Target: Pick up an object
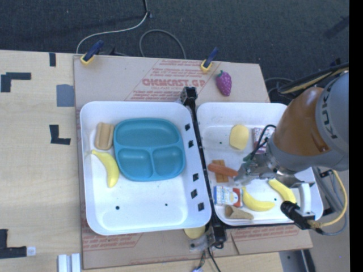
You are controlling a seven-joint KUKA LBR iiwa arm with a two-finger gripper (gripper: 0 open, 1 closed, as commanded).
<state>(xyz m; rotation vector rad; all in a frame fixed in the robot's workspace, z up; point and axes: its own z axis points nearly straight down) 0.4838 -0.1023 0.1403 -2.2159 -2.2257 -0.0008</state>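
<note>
Carrot-like orange toy (222,169) is my guess at the target, since it lies nearest the tool in the right bin (258,107), just left of the gripper (245,173) and touching or almost touching its tip. Its long axis runs left to right with a slight downward tilt toward the gripper, so a grasp would probably need the fingers set across that axis, not along it. Whether the gripper is released or clenched I cannot tell; the wrist hides its tip from this slant. Close below sit a small carton (228,196) and a toy banana (258,202), with a yellow lemon-like piece (239,136) farther up the bin. The left bin (91,208) holds a blue divided plate (150,149), another banana (108,167) and a bread-coloured piece (104,136), all well apart from the arm.
</note>
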